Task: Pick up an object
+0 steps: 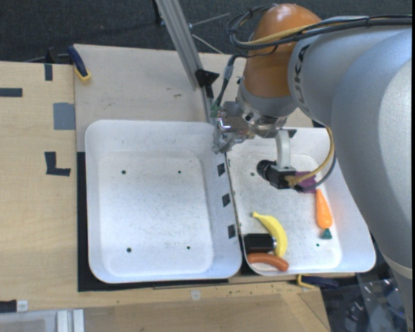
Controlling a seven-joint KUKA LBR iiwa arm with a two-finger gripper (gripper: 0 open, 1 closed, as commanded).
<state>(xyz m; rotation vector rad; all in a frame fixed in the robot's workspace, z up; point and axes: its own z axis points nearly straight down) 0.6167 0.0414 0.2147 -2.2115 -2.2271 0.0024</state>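
My gripper (223,135) hangs below the orange wrist band, at the far left corner of the right bin (346,254), close to the wall shared by the two bins. Nothing shows in it. Several objects lie in the near half of that bin. A yellow banana (273,231) curves near the middle front. Beside it on the left sits a black block (256,242), and a red sausage-shaped piece (268,261) rests against the front wall. An orange carrot (323,209) lies to the right, with a small teal piece (326,234) just below it.
The left bin (97,185) stands beside the right one, their walls touching. A slanted metal rail (183,40) runs down from the top to the bins' back edge. The grey arm covers the right side of the view. A black part with cables (277,174) hangs over the right bin.
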